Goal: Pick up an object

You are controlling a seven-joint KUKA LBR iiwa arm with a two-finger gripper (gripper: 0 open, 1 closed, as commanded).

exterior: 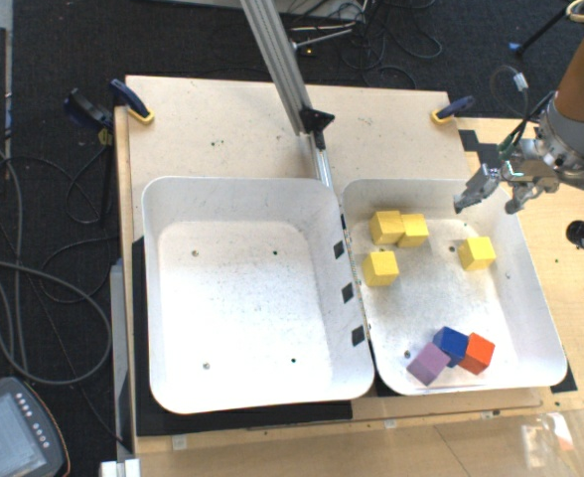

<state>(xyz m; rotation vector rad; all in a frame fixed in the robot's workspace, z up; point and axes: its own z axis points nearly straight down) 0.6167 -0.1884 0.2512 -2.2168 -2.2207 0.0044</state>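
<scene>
The right bin [530, 296] holds several blocks. Two yellow blocks [398, 228] touch each other near its back, a third yellow block [380, 266] lies just in front of them, and another yellow block [477, 252] sits further right. Near the front lie a purple block [429, 363], a blue block [452, 343] and an orange-red block [478, 353], bunched together. My gripper [492, 196] hangs above the bin's back right corner, fingers spread open with nothing between them, above and behind the rightmost yellow block.
The left bin [163, 266] stands beside the right one. A slanted metal pole [277, 53] ends at a black bracket [317, 122] behind the bins. Yellow-tipped clamps [138, 112] [449, 110] grip the board's back corners. Cables lie on the dark floor.
</scene>
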